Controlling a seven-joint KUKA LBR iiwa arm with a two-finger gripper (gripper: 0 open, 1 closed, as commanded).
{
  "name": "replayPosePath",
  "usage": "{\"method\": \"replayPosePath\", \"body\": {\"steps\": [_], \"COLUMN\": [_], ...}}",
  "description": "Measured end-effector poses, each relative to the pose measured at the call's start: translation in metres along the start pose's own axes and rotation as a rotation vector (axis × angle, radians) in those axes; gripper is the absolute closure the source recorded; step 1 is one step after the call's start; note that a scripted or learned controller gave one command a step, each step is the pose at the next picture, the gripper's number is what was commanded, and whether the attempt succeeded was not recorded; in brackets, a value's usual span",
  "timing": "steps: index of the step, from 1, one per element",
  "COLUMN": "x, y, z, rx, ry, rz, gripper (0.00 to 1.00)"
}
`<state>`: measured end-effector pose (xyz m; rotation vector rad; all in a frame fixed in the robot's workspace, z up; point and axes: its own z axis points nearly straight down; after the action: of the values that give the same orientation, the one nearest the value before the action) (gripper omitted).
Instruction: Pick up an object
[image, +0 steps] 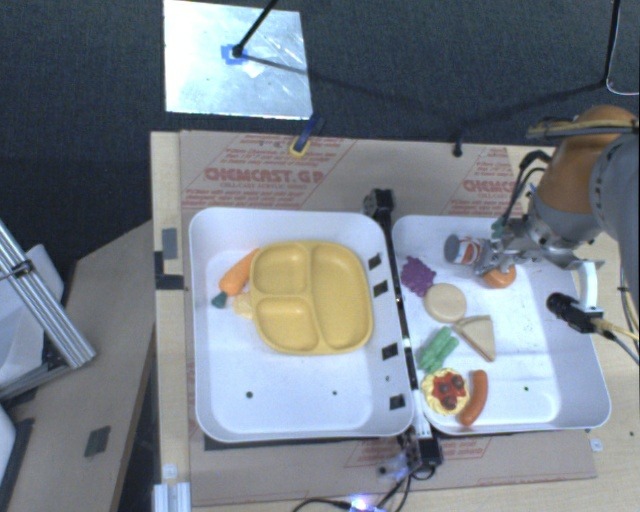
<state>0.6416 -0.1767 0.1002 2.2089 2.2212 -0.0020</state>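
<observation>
Closest to the camera in the right bin (575, 405) there's a sausage (476, 395) beside a little pizza (446, 390), then a green veggie (437, 349), a bread wedge (479, 335), a round cookie (446, 301) and purple grapes (417, 272). At the far end the gripper (492, 262) hangs over a can (461, 249) and an orange piece (500, 276); can't tell its grip. The left bin (215, 400) has a yellow tray (305, 297) and a carrot (236, 274).

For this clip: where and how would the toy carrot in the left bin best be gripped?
Probably across the orange body of the carrot, near its middle, coming straight down. It lies flat and slanted, green top toward the bin's left wall, its other end against the yellow plate. Close the fingers across its narrow width; the left flank is free.
</observation>
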Motion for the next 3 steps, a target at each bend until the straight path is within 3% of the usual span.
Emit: {"method": "replayPosePath", "body": {"steps": [2, 3], "x": [0.002, 0.002], "y": [0.018, 0.019], "z": [-0.124, -0.125], "rx": [-0.005, 0.002], "ry": [0.005, 0.006], "rz": [-0.001, 0.000], "gripper": [1.00, 1.00]}}
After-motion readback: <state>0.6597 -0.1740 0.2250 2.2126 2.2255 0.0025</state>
